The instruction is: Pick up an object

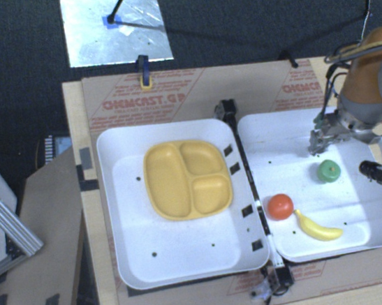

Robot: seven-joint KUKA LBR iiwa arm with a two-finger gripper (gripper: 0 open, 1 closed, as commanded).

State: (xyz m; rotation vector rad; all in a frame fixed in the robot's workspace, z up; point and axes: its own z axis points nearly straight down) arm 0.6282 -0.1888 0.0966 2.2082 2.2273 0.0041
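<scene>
The right bin (pixel 273 136) holds three small things. A green round object (pixel 329 170) lies toward its right side. A red-orange tomato-like ball (pixel 280 206) rests near the bin's left wall, and a yellow banana (pixel 318 228) lies just below it by the front wall. My gripper (pixel 320 142) hangs over the right bin's upper right part, just above and slightly left of the green object, with nothing visibly between its fingers.
In the left bin (pixel 131 255) lies a yellow divided plate (pixel 186 178) with three compartments. A black divider with clips (pixel 247 190) runs between the bins. The arm's grey body and orange band (pixel 371 80) fill the right edge above the right bin.
</scene>
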